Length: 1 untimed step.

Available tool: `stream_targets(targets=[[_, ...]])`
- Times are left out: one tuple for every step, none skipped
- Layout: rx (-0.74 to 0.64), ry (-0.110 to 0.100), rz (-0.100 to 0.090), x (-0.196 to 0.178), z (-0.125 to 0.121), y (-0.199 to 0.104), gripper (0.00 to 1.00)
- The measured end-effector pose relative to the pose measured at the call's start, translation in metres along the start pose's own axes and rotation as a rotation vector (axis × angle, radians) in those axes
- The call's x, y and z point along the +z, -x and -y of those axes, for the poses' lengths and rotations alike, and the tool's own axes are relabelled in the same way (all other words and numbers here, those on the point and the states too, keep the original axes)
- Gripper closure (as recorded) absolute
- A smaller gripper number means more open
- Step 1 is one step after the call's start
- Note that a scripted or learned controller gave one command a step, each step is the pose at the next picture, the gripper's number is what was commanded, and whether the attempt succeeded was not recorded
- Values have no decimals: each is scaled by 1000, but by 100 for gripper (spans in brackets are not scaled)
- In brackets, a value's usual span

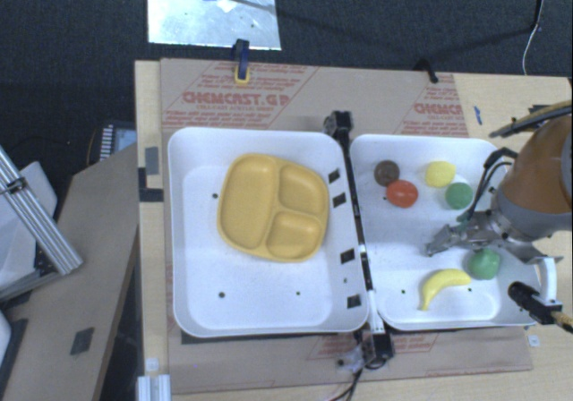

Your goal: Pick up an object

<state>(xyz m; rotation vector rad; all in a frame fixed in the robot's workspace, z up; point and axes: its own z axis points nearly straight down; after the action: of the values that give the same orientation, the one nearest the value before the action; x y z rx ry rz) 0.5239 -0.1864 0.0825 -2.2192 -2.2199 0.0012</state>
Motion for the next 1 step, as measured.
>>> stream_targets(targets=[[1, 5, 2, -13, -1, 1, 100]])
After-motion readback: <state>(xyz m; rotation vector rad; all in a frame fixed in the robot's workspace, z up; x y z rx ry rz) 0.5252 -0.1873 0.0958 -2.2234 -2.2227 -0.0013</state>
